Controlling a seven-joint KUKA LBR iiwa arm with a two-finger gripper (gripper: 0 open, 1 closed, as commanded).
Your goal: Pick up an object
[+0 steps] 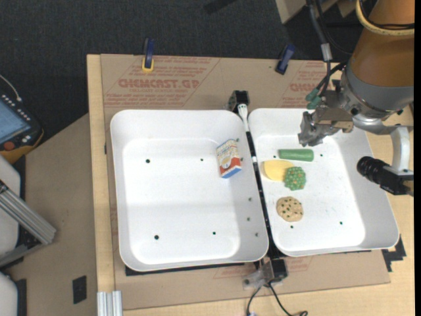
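Observation:
The right bin (355,222) holds a green cucumber-like stick (295,155), a yellow wedge (273,170), a green knobbly ball (295,178) and a chocolate-chip cookie (289,209). A small milk carton (229,158) with red and blue print lies in the left bin (171,236) near its right wall. My gripper (310,137) hangs over the upper part of the right bin, just above and right of the green stick's far end. I see nothing between its fingers.
The two bins sit on a cardboard sheet (105,84) held by blue clamps (148,54) at the back. A black fitting (239,102) stands between the bins at the back edge. A black cylinder (381,171) juts in at the right.

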